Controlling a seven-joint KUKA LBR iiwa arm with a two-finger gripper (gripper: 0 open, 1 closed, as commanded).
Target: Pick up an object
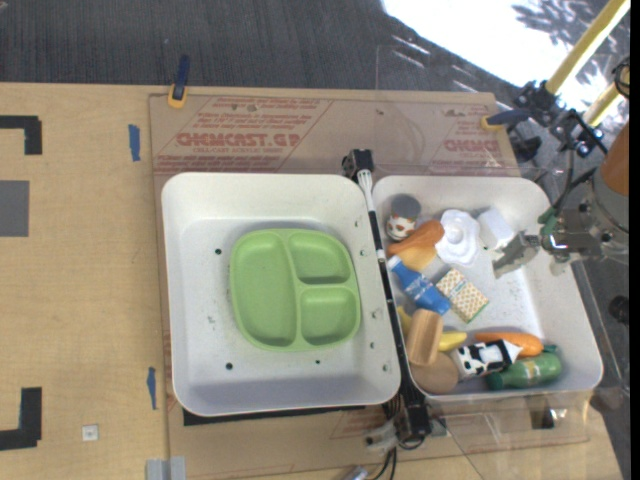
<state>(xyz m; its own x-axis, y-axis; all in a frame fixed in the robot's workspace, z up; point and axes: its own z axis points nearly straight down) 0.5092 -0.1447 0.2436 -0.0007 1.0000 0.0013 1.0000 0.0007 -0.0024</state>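
In the camera view, the arm is reaching in from the right, and its jaws (519, 251) are hanging low over the right bin (575, 298), near its right wall; whether they are open or closed I cannot tell. Nothing is showing between them. The objects are lying clustered in that bin's left and lower parts: a white bottle (458, 238), an orange piece (420, 242), a blue item (420, 288), a wooden block (424, 336) and a green bottle (526, 371). A green divided plate (295, 288) is sitting in the left bin (190, 268) on the tabletop (80, 268).
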